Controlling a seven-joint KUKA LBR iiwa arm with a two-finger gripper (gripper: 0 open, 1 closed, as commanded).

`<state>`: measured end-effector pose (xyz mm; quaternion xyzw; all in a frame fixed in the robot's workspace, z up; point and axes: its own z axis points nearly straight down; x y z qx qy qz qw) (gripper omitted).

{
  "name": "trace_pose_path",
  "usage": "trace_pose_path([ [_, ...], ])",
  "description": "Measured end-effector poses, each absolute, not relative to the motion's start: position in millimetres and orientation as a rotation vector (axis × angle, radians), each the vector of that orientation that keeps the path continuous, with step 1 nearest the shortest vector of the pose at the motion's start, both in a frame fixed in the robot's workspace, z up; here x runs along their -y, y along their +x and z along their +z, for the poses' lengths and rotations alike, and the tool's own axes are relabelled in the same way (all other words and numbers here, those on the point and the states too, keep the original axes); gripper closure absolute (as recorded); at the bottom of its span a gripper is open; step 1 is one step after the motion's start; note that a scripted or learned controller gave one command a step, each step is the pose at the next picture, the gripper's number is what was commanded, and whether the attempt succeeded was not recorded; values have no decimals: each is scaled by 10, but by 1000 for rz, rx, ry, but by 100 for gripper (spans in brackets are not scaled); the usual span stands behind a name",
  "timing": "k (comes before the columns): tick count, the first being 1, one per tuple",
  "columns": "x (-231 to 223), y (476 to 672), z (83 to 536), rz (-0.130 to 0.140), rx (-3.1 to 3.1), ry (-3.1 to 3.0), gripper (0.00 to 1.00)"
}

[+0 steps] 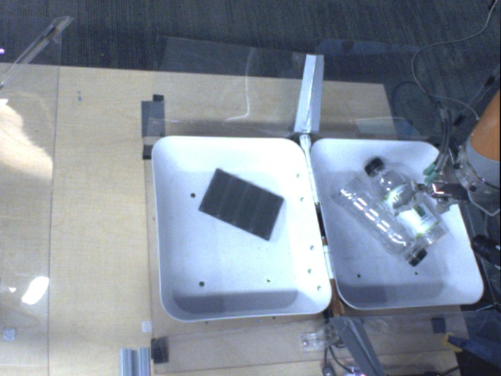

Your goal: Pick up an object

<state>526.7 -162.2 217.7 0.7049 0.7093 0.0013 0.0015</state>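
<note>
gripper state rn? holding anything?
Gripper: over the right bin, down among the clear plastic bottles; open or shut cannot be told, and no grasp is visible.

The grey KUKA arm with its orange band (487, 131) enters at the right edge, its bulky wrist angled down and leftward. At its tip the small metal 2-finger hand (435, 185) points left and sits low; its fingers are too small to make out.
</note>
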Motion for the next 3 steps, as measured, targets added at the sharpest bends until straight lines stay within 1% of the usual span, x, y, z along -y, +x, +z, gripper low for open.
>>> trace_pose_path([
  [1, 1805, 5742, 1458, 3, -2319, 2115, 0],
  [2, 1991, 6359, 866, 6, -2323, 2105, 0],
  [3, 1583, 6564, 1146, 4, -2432, 1981, 0],
])
